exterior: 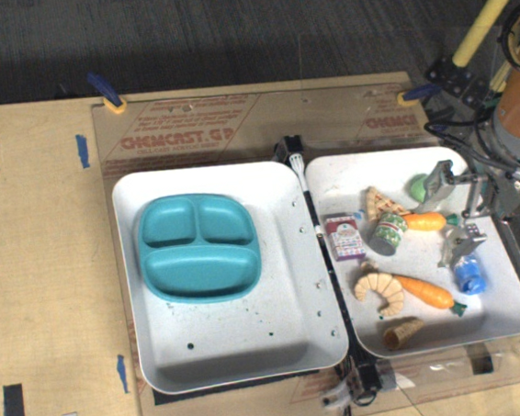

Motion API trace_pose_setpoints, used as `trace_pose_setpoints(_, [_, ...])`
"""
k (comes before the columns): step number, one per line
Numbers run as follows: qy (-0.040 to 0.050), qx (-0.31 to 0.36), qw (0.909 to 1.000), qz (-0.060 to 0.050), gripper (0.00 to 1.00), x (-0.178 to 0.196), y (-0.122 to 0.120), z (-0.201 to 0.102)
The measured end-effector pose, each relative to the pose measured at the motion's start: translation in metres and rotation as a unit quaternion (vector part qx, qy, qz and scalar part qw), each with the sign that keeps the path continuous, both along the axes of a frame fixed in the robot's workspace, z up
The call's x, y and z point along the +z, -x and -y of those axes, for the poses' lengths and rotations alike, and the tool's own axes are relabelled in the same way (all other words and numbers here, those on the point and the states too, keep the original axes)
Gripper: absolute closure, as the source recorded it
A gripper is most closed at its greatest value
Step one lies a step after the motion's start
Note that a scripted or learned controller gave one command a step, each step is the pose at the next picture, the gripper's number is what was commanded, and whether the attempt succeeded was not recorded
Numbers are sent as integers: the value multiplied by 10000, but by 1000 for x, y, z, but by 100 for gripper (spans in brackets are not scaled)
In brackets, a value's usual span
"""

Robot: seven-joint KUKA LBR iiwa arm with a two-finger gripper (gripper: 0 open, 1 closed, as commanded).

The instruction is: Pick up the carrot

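While the arm reaches in over the right bin's far right side, the gripper hangs with its two fingers spread wide, one finger near a green thing at the back and the other just above a blue thing, and nothing is between them. The left bin holds a teal sectioned plate with bare white floor along its front. In the right bin, one carrot lies slanted toward the front, touching a shrimp; a second, smaller carrot lies beside a can, just left of the gripper. A small box sits by the dividing edge, and a cork lies near the front rim.
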State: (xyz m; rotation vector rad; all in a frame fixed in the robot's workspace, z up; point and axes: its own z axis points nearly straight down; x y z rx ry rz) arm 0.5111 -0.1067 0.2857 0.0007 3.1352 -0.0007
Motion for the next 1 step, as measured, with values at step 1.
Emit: trace_pose_setpoints(1, [-1, -680, 9977, 26, 0, -188, 5, -4])
